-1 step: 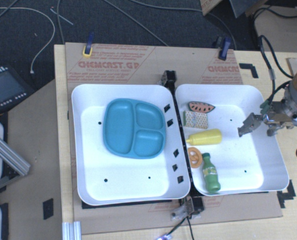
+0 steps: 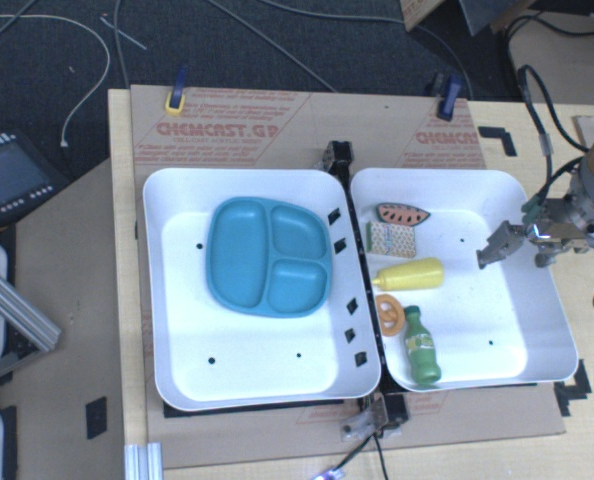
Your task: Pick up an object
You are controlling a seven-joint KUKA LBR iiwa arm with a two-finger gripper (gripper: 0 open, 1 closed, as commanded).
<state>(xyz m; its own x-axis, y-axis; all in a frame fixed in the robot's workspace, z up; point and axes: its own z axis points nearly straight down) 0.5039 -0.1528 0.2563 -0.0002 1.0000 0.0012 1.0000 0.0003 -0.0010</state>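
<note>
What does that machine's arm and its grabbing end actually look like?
At the camera view's right edge, the arm's wrist is a pale grey, rounded metal piece. Black cables loop above it. The tool is dark grey, with two slim pointed fingers on a small silvery body.

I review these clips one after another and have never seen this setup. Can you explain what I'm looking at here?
One camera fixed above a bench looks down at a slant on two shallow white bins. The left bin holds a blue divided plate. The right bin holds small toy foods along its left side: a watermelon slice, a pale square cracker-like piece, a yellow bottle lying flat, a pretzel and a green bottle. The machine is a robot arm reaching in from the right; its gripper hangs over the right side of that bin, apart from the toys, with nothing between its fingers. Its job is to pick up an object.
</note>
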